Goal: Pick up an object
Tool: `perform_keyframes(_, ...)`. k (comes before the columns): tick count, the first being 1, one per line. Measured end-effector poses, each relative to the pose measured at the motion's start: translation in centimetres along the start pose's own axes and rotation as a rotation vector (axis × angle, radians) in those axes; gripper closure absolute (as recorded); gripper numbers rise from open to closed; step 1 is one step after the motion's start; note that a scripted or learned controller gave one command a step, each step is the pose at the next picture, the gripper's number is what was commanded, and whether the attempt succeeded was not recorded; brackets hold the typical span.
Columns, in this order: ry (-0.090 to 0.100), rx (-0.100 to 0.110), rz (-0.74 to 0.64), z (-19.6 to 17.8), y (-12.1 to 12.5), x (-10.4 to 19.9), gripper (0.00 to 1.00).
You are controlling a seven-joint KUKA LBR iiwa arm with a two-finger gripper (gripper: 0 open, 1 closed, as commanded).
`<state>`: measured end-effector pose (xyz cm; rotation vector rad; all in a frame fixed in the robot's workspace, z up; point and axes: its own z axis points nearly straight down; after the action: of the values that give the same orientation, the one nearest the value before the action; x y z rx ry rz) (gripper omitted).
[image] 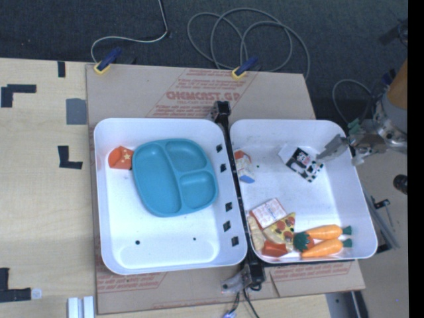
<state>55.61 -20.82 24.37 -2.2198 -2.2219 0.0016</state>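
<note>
Arm reaching in low from the right

The grey arm (pixel 392 121) comes in at the right edge, its orange band (pixel 400 88) just showing near the top of that edge; the wrist sits over the far right side, angled down and leftward; the gripper (pixel 329 150) stretches out from it as a slim grey tip pointing left and slightly down; from where I stand the tip is too small and blurred to make out more of its state.
</note>
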Motion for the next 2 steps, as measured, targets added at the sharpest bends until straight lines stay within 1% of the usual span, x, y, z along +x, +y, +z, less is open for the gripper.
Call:
perform_keyframes(1,0.001,0.002,0.000,11.2,4.0,0.0,0.00)
perform_keyframes(2,-0.003,-0.005,-0.002,14.9,9.2,-1.1,0.00)
